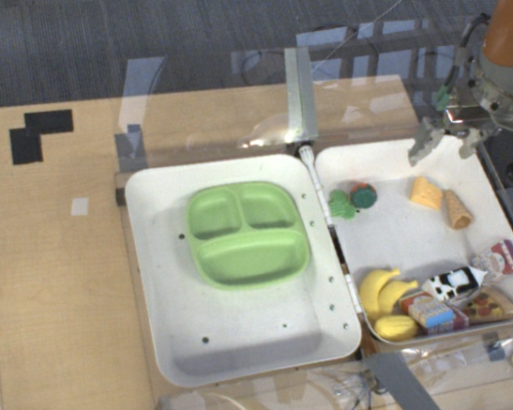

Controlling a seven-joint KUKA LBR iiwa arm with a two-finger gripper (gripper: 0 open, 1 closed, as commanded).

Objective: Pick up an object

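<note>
Two white bins are carried on the counter; the tool [443, 138], open and empty, should be lowered squarely over the cheese wedge [425, 193].

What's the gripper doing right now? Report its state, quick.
Gripper: open, holding nothing, hovering above the far edge of the right bin, up-view of the yellow cheese wedge.
</note>
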